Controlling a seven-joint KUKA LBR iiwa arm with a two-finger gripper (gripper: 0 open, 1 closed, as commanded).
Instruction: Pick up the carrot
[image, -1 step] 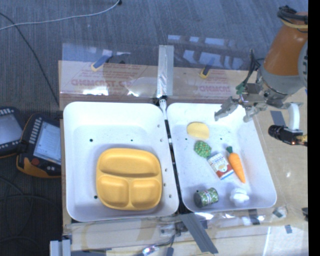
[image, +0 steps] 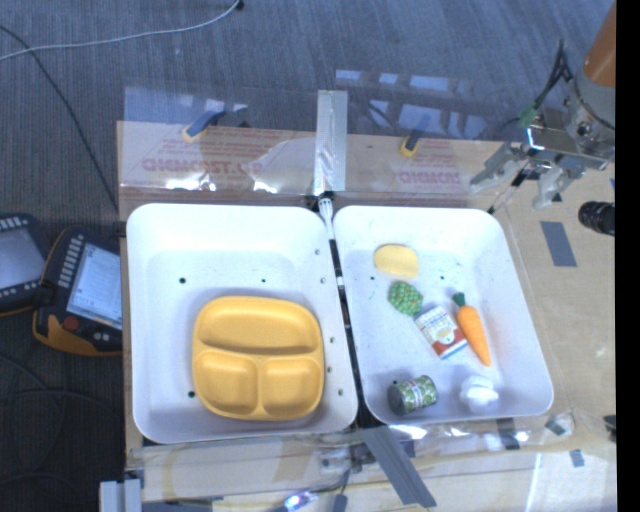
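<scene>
Right, we're looking down on two white bins, and the carrot lies in the right bin, toward its right wall in the lower right of the frame, green top pointing up-frame and its tip down-frame. Touching or just beside its left flank sits a small red-and-white carton. A green lump and a yellow piece lie further up-left, a green can and a white object below. The left bin holds a yellow divided tray.

Our gripper hangs at the upper right of the frame, over the tabletop outside the bin and well apart from the carrot. The rig is too cluttered for us to tell whether it is spread or closed.

So we judge the approach hasn't begun. To do it well, we'd bring the gripper down-left over the carrot's thick middle, close across its width, and keep one side clear of the carton. The bin wall close on the right leaves little room, so a straight vertical descent looks safest.
</scene>
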